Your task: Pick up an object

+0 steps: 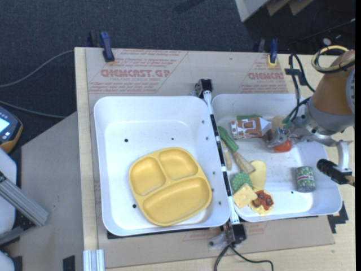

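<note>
The bench bears two white bins.

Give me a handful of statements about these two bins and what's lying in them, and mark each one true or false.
1. The yellow divided plate lies in the left bin. True.
2. The small can sits in the same bin as the plate. False: it is in the right bin, near that bin's right side.
3. The plate has three compartments. True.
4. The brown and white carton lies at the near edge of the right bin. False: it lies toward the far edge.
5. The arm reaches in over the right bin. True.
6. A blue clamp grips the plate. False: it grips the board's far edge.
</note>
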### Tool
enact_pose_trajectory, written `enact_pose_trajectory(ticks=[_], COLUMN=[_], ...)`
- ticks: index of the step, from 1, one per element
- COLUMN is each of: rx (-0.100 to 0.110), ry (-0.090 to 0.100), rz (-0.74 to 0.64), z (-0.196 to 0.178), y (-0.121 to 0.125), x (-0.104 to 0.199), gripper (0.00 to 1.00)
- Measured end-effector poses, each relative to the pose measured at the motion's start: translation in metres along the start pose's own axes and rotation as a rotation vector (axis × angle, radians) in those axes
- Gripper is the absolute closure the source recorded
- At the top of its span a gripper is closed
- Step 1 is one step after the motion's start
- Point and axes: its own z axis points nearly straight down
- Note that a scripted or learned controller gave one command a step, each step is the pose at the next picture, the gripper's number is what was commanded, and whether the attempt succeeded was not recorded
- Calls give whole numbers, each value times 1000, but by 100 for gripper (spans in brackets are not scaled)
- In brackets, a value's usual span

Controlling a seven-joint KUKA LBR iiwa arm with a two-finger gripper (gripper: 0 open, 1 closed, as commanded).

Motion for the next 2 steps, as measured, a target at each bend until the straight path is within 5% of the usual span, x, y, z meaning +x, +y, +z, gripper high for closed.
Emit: enact_pose_trajectory(ticks=[1,2], rx=[5,-9], ry=[6,3], rz=[-8,-8], z=[0,-95], y=[-13,-9], x=[106,183], gripper=[100,100])
